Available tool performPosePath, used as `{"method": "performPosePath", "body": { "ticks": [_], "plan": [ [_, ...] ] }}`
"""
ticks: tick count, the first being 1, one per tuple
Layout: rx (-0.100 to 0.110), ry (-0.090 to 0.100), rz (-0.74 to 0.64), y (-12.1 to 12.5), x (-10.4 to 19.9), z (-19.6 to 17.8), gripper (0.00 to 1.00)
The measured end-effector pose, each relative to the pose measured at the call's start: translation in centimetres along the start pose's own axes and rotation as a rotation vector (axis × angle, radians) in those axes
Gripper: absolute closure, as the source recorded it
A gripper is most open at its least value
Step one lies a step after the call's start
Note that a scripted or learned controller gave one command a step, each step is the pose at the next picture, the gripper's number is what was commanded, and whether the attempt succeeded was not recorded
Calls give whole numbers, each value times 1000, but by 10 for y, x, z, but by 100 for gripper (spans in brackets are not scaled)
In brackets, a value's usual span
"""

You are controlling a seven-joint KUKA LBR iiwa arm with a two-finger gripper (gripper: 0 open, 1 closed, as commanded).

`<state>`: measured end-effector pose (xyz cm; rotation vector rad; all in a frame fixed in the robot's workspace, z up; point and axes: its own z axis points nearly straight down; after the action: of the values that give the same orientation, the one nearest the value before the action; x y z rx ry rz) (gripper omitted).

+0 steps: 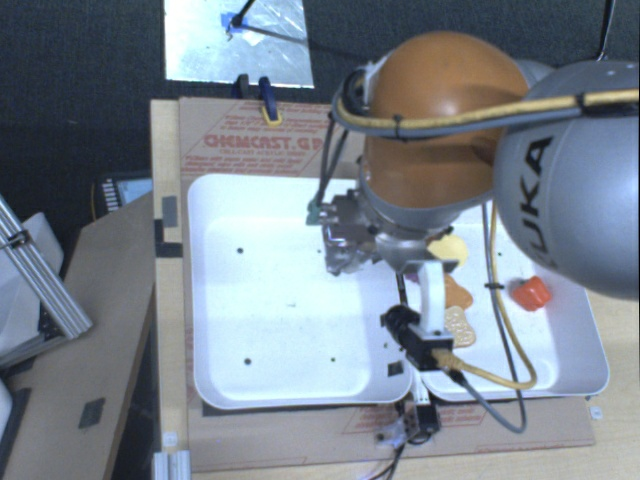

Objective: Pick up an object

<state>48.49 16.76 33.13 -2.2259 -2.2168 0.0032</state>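
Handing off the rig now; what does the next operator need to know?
Hand: over the right side of the left bin, near the divide; no object seen in it.
Objects: red-orange piece, yellow piece, orange piece and tan patterned piece all lie in the right bin.
Done: no pick evident.
Left: probably shift to the right bin and grasp one; the red-orange piece looks the most exposed.

The arm (565,158) reaches in, its gripper (343,251) pointing downward.
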Motion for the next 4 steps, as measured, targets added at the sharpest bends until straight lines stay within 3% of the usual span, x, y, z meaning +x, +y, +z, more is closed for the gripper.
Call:
{"method": "performPosePath", "body": {
  "ticks": [1, 2, 3, 4],
  "plan": [
    [2, 0, -4, 3, 1, 45, 100],
    [1, -3, 1, 50, -52, 104, 100],
    [-7, 3, -4, 1, -63, 35, 100],
    [-16, 5, -8, 4, -65, -73, 100]
  ]
}}
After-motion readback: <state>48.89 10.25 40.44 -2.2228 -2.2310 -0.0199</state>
